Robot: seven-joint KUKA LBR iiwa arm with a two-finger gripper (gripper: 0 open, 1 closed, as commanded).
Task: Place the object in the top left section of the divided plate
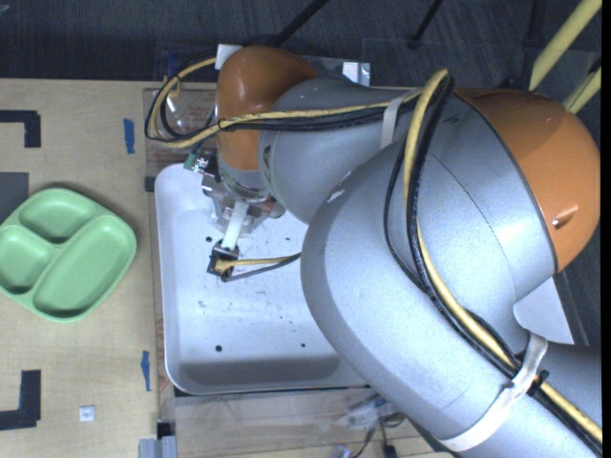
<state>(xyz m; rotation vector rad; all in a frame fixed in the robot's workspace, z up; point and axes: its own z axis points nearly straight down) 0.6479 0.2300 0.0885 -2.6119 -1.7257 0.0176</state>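
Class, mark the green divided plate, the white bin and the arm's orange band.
green divided plate (pixel 81 267), camera view, large section.
white bin (pixel 239 327), camera view, bare floor.
orange band (pixel 253 82), camera view, domed top.

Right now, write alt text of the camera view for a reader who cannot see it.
A grey robot arm with orange bands reaches in from the right, its claw over a shallow white bin. Left of the bin, a green divided plate sits on the wooden bench.
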